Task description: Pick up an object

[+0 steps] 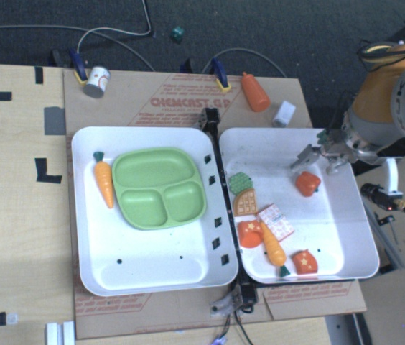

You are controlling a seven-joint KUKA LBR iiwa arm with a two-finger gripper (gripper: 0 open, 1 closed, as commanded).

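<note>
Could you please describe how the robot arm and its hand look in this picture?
The arm is bulky and rounded, grey with a broad orange band above the wrist. It ends in a small metallic grey hand with thin fingers, standing over the right bin. No markings can be read on it.

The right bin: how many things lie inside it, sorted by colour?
In the right bin:
Red or orange-red: 3, at
Orange toy carrot: 1
Green piece: 1
Brown waffle-like piece: 1
White-and-red packet: 1
Total: 7
</note>
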